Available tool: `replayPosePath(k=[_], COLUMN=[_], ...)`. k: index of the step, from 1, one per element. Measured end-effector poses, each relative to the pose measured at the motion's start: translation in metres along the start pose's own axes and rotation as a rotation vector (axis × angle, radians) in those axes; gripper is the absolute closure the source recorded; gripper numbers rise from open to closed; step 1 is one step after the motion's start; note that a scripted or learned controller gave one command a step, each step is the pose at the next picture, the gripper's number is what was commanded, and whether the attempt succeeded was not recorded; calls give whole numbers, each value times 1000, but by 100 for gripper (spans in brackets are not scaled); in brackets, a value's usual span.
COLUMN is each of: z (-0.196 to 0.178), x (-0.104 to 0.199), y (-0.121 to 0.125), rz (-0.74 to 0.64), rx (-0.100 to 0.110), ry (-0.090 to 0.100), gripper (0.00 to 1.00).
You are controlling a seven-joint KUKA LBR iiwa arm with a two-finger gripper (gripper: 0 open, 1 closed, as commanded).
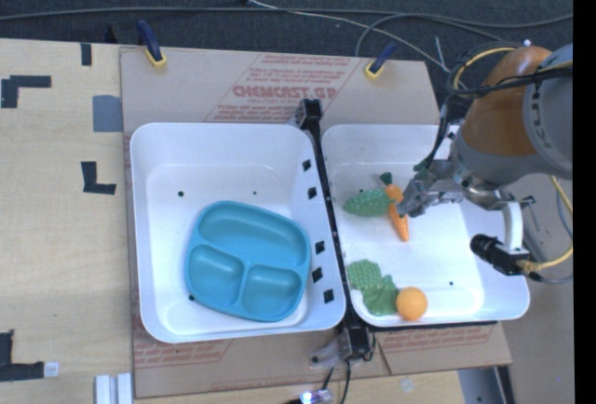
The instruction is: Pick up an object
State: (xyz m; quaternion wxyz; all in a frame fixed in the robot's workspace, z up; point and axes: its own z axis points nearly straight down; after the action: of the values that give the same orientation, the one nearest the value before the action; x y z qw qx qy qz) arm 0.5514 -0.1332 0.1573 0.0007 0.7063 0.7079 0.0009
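Observation:
The right bin (466, 300) holds several toy foods. An orange carrot (399, 223) lies near its middle, pointing toward the front, with a green leafy piece (366, 203) just to its left. Near the front wall an orange ball (411, 303) rests beside a green knobbly piece (371, 283). My gripper (416, 200) hangs low over the bin, right at the carrot's upper end, touching or almost touching it. The grey arm with its orange band (507, 118) reaches in from the right.
A blue divided plate (247, 261) lies in the left bin (149, 169). A black divider (321, 207) runs between the two bins. Two clamps (149, 47) (380, 63) hold the cardboard at the back. Cables (400, 25) trail behind the bins.

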Motion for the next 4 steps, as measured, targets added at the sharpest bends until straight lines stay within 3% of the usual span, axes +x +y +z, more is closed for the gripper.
replayPosePath(k=[2,4], z=[-102,-77], x=[5,97], y=[18,37], rz=[0,-3], rx=[-2,5], ry=[-1,0], gripper=[100,100])
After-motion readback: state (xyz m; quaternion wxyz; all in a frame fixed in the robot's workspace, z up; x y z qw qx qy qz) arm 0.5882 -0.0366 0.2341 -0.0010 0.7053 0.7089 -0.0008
